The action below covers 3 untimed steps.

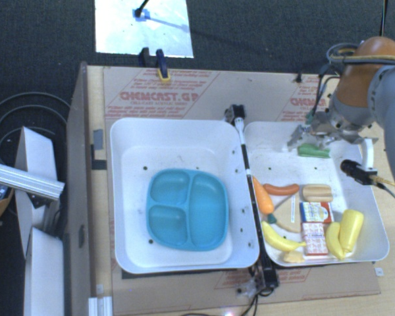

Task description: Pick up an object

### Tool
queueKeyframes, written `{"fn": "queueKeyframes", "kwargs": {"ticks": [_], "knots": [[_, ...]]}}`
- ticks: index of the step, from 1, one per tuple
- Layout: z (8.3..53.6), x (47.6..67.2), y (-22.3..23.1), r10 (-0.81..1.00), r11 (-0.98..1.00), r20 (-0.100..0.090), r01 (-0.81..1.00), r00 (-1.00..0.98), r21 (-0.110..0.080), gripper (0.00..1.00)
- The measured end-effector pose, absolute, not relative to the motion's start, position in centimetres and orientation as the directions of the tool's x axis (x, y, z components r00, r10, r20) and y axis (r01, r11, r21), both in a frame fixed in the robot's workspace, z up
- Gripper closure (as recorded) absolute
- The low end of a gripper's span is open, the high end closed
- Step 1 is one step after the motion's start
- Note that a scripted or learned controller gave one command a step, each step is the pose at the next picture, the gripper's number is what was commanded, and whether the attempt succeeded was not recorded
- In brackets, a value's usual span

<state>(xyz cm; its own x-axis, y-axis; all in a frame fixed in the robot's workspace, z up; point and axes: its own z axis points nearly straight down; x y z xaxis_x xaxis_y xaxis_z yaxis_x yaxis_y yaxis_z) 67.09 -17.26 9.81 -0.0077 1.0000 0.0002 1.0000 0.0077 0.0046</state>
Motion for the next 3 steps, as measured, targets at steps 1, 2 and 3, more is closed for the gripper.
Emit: {"fn": "queueKeyframes", "kwargs": {"ticks": [1,2,3], "knots": [[8.3,59.7,-20.5,1.0,-0.004,0.0,1.0,0.004,-0.005,0.0],[8.6,66.8,-18.6,1.0,0.006,0.0,1.0,-0.006,0.002,0.0],[9.6,66.4,-18.3,1.0,0.005,0.012,1.0,-0.005,-0.016,1.0]]}}
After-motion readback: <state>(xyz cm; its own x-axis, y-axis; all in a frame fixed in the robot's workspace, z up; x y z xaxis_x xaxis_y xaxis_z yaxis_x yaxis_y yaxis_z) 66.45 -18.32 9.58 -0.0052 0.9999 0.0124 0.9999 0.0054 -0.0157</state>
